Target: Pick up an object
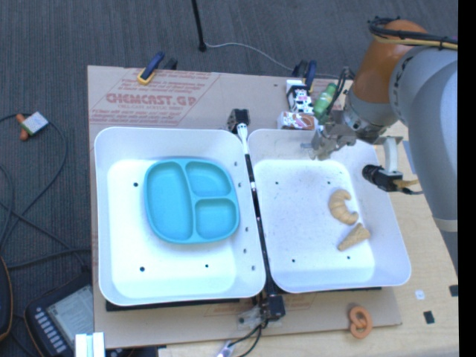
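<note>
Far left: dark ribbed carpet floor [44, 50], with a small white and orange tag [33, 123] and loose black cables. On the worktop [149, 95], a flat brown board printed with red lettering, carrying a blue-and-yellow clamp [151, 66] at its upper edge.

Left bin [111, 274]: shallow, smooth white plastic with rounded corners, holding a glossy light-blue divided plate [191, 201], rounded, with three compartments, nothing in them.

Right bin [387, 266]: same white plastic, floor speckled with fine dark specks. Toward its right side, a curved tan croissant [343, 206], and just below it, apart, a tan cone-shaped pastry piece [353, 236]. Both lying loose on the bin floor, well apart from the tool.

Below the right bin, on the board, a small orange pretzel-like ring [360, 321].

Upper right: grey arm with an orange band, tool [325, 141] hanging over the right bin's upper rim, nothing seen in it. Cannot tell its state, apart or together.
</note>
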Available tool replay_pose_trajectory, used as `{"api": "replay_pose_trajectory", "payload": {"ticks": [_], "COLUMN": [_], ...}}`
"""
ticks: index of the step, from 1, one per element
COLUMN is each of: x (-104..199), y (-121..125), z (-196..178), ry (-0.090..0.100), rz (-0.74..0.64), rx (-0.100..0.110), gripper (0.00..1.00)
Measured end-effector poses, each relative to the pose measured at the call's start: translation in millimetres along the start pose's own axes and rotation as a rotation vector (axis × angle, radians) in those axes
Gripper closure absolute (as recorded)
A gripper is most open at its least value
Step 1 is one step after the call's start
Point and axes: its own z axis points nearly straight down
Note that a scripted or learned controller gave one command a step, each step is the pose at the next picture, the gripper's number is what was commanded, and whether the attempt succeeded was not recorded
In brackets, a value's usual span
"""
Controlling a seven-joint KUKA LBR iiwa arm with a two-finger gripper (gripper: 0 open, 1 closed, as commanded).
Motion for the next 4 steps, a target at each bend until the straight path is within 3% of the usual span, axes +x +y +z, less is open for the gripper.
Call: {"api": "replay_pose_trajectory", "payload": {"ticks": [1, 2, 3, 4], "x": [-23, -25, -25, -4], "y": [-1, 0, 0, -38], "z": [14, -4, -4, 50], "ry": [-0.001, 0.000, -0.001, 0.000], "rz": [0.001, -0.001, 0.000, 0.001], "rx": [0.002, 0.001, 0.001, -0.003], "gripper": [1.00, 1.00, 0.00, 0.00]}}
